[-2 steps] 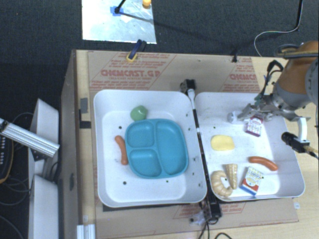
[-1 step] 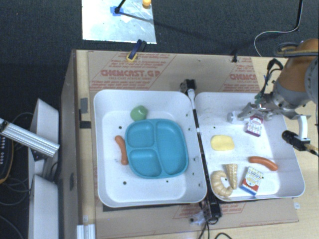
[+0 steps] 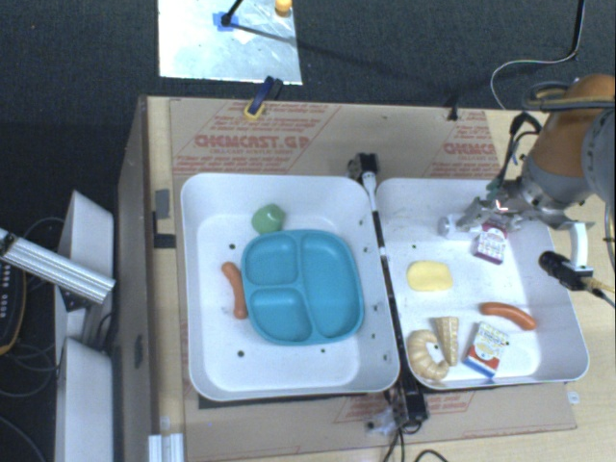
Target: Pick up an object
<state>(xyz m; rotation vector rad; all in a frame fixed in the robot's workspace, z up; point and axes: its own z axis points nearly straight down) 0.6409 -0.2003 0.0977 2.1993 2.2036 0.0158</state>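
Note:
My gripper hangs over the far part of the right bin, at the end of the grey arm with the orange band. Directly below it, on the near side, lies a small pink and white packet; the gripper's body hides the packet's top edge. Further objects in this bin are a yellow block, an orange-red sausage, a croissant, a pale cone and a red and white carton.
The left bin holds a blue divided tray, a green ball and an orange sausage. A black divider strip runs between the bins. A black arm part overhangs the right bin's right rim.

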